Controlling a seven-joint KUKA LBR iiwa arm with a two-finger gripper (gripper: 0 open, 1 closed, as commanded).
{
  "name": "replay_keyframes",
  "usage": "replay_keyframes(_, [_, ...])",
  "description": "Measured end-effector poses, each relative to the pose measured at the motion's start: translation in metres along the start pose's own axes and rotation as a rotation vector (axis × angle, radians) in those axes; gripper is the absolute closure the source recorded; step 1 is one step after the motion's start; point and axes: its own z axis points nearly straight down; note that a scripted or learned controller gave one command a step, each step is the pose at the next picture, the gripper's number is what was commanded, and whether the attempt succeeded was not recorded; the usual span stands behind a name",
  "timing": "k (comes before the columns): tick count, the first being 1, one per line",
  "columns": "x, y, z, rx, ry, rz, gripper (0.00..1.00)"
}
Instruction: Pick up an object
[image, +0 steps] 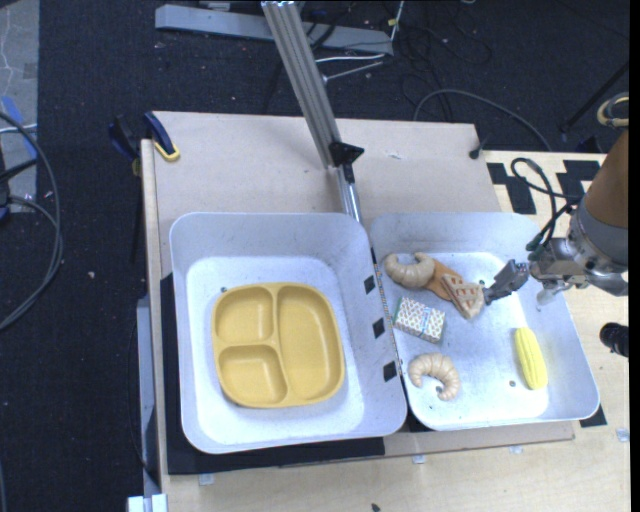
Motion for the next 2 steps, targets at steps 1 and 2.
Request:
replay_keyframes(1, [0.009, 0.006, 0.058, 0.005, 0.002, -0.002, 0.0])
replay_keyframes(2, [0.012, -0.005, 0.115, 0.006, 0.002, 0.002, 0.0])
